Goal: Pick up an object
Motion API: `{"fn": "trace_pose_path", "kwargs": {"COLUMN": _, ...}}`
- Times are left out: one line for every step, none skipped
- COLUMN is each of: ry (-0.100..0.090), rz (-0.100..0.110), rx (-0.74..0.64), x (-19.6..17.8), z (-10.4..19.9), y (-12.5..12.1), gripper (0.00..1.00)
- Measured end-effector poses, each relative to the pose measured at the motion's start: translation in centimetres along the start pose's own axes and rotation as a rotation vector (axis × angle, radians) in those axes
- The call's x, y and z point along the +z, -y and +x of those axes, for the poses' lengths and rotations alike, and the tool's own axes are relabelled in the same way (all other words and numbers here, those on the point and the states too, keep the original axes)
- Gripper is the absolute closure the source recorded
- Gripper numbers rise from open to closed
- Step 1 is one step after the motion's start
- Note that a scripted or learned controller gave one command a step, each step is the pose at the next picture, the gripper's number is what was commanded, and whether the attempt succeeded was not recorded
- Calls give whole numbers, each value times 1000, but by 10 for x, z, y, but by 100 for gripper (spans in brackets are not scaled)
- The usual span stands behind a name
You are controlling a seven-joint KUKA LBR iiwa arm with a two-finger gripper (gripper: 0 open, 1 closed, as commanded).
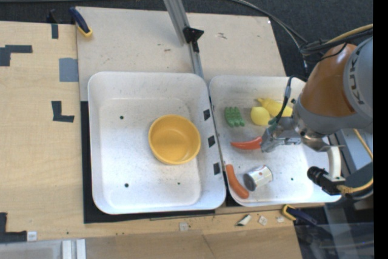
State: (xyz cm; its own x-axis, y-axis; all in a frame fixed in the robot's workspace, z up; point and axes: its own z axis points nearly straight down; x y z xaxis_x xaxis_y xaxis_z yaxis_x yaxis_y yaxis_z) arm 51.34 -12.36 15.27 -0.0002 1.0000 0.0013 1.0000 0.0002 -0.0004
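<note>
1. We see two white bins side by side on the counter (145,39); the left bin (109,130) holds a yellow bowl (174,139).
2. In the right bin (242,85), the jaws (268,141) hang touching a red pepper (247,144); we cannot tell their state.
3. Near the pepper lie a green toy (234,116), a lemon (260,115), a carrot (236,182) and a can (257,178).

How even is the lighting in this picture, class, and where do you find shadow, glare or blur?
Camera view: soft, even light, with no hard glare on the white bins; the yellow bowl casts only a faint shadow; the small metal can shows a dull sheen; the gripper and the small items beside it look slightly soft.
</note>
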Motion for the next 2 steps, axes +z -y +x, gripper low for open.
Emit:
{"fn": "trace_pose_path", "kwargs": {"ry": 0, "rz": -2, "rx": 0, "x": -43, "z": 0, "y": -3, "gripper": 100}}
{"fn": "trace_pose_path", "kwargs": {"ry": 1, "rz": -1, "rx": 0, "x": -77, "z": 1, "y": -3, "gripper": 100}}
